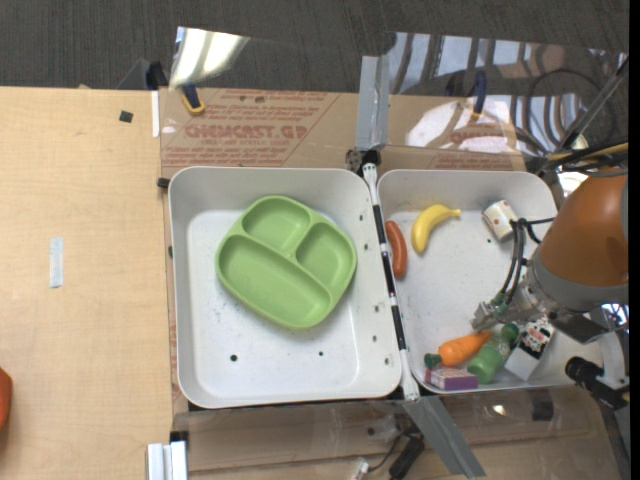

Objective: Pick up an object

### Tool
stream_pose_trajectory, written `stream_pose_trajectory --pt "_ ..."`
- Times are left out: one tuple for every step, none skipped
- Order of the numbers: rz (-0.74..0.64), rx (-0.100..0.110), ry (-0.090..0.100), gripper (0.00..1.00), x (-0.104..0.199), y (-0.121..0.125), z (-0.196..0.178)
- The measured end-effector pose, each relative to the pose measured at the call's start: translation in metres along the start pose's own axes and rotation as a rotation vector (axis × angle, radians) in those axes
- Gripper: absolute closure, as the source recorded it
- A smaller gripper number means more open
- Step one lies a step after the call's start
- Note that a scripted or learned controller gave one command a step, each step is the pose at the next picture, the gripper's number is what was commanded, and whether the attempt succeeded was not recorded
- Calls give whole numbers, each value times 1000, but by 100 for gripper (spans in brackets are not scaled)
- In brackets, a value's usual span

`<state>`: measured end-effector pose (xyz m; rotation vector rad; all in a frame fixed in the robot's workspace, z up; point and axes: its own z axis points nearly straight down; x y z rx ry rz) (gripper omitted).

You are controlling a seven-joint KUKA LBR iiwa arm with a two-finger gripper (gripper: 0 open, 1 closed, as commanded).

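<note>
The arm enters from the right and reaches down into the right bin. The gripper sits low in the lower right part of that bin; whether it is spread or pressed together cannot be determined from this view.

Objects nearest the gripper:
- An orange carrot lies just below and to the left of the gripper, near it.
- A green object lies beside the carrot, directly below the gripper.
- A purple block lies against the bin's lower wall, below the carrot.
- A white item with dark marks lies to the right of the green object.

Objects well apart from the gripper:
- A yellow banana lies in the upper part of the right bin.
- A red sausage-shaped item lies along the bin's left wall.

The left bin holds a green divided plate.
</note>
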<state>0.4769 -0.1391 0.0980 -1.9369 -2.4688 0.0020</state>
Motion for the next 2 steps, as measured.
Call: stream_pose_trajectory --pt "-8 -2 -3 100 -26 32 -70" --pt "199 -2 -4 100 -73 69 -102"
